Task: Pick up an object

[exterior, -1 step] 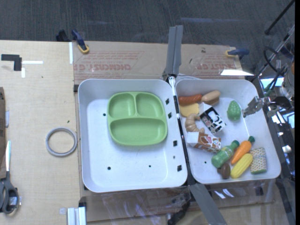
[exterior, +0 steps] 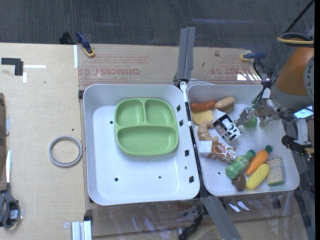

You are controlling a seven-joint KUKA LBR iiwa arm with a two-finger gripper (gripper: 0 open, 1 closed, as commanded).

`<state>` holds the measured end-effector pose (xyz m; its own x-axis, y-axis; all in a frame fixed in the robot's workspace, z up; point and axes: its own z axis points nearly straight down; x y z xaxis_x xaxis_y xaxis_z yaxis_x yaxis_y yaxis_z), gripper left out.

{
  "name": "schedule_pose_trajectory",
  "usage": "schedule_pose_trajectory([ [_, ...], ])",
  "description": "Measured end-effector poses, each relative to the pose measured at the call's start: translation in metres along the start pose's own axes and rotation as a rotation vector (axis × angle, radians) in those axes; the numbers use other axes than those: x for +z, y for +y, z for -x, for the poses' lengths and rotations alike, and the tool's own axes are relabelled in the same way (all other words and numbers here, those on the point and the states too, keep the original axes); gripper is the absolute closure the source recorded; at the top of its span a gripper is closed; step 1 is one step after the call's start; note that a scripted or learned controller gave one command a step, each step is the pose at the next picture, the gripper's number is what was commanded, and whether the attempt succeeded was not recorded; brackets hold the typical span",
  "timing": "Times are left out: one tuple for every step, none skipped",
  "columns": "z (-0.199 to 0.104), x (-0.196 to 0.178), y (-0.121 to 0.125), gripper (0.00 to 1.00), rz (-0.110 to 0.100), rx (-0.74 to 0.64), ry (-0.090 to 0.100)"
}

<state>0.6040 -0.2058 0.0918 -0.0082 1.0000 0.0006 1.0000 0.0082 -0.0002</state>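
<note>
Probably lab: taped bench (exterior: 40, 109), bins (exterior: 95, 149)

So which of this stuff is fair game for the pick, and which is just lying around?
For the pick, all in the right bin:
sausage
cheese wedge
carrot
corn cob
green bottle
cracker
black-and-white carton

Lying about:
green divided plate in the left bin
tape ring and scissors on the bench

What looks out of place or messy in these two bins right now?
Nothing looks spilled or broken. The green plate sits flat and alone in the left bin, slightly turned. The right bin is a jumble: carrot, corn, hot dog and small packages lie at odd angles, some touching. The gripper is over that bin.
</note>
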Motion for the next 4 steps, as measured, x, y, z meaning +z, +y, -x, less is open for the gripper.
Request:
schedule_pose_trajectory([
  [0.000,-0.009,0.000,1.00,0.000,-0.003,-0.001],
  [-0.092,-0.121,0.005,1.00,-0.001,0.079,-0.002],
  [-0.061,-0.046,-0.042,1.00,-0.002,-0.090,-0.001],
  [-0.136,-0.159,-0.051,1.00,0.000,-0.100,-0.002],
])
